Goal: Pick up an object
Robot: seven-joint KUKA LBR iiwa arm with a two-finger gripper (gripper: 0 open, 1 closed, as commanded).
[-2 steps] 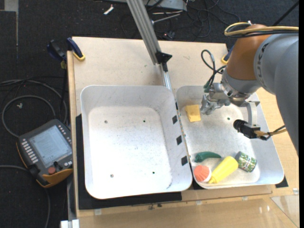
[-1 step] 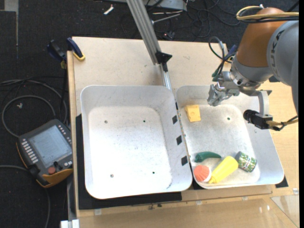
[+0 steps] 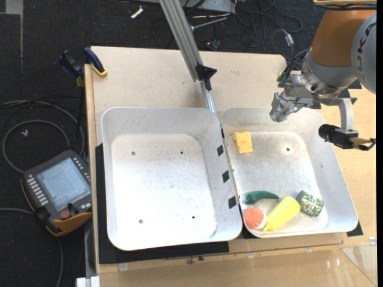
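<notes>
No writing reads clearly anywhere; the green can's (image 3: 310, 204) patterned label is too small to make out. My tool (image 3: 280, 113) hangs over the far rim of the right bin (image 3: 335, 172); I cannot tell how it is set. The yellow cheese wedge (image 3: 243, 142), dotted with holes, lies near it, toward the divider. Well apart, at the near edge, sit a green pepper (image 3: 261, 196), orange-red ball (image 3: 255, 218), yellow bottle (image 3: 281, 213) and the can

The right bin (image 3: 335, 178) has lots of bare floor in its middle. A yellow block (image 3: 243, 142) sits near its back left, and a green pepper (image 3: 261, 196), red ball (image 3: 255, 218), yellow bottle (image 3: 282, 213) and green can (image 3: 310, 204) crowd its front.
</notes>
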